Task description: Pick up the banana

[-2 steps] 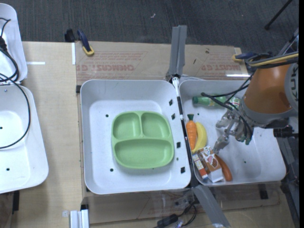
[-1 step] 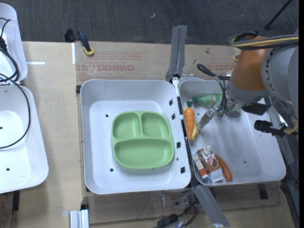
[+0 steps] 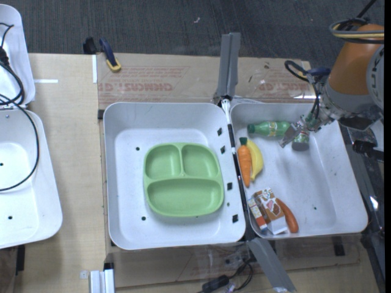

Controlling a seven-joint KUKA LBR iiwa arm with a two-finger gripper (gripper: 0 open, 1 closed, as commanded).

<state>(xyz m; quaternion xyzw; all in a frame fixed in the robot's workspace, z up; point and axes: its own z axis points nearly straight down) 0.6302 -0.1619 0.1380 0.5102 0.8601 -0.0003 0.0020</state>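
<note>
From my station I see the table (image 3: pixel 61 72) carrying two white bins; the left bin (image 3: pixel 122 163) holds a green divided plate (image 3: pixel 183 179). In the right bin (image 3: pixel 330 188) my hand (image 3: pixel 298 136) hangs near a green bottle (image 3: pixel 269 127); I cannot tell its opening. The banana (image 3: pixel 256 160) lies at the bin's left wall, touching a carrot (image 3: pixel 244 162). I fear grabbing the carrot too. It looks short, yellow, curved.

The carrot (image 3: pixel 244 162) hides the banana's (image 3: pixel 256 160) left side; arm (image 3: pixel 357 66) cut off at right
</note>
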